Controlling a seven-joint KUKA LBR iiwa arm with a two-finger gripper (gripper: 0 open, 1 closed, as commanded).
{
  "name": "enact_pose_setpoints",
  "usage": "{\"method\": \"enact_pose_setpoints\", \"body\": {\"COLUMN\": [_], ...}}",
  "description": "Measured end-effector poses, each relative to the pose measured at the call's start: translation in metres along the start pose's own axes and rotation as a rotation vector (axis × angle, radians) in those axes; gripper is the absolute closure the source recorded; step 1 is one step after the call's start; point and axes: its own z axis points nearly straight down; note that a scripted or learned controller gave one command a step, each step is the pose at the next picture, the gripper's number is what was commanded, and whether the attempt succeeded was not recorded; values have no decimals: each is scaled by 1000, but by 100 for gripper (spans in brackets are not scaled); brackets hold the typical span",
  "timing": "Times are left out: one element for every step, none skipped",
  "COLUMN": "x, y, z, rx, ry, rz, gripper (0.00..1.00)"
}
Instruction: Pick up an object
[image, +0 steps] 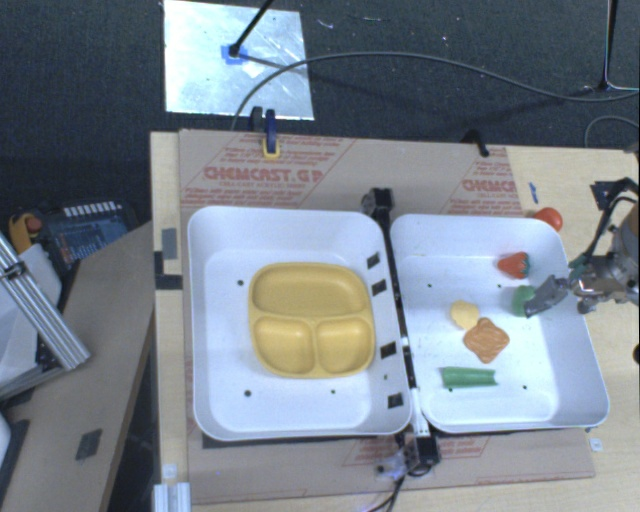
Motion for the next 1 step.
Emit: {"method": "enact_pose_setpoints", "body": {"x": [0], "y": [2], "z": [-4], "rx": [-8], "ry": [-2], "rz": [-2], "gripper": [0]}}
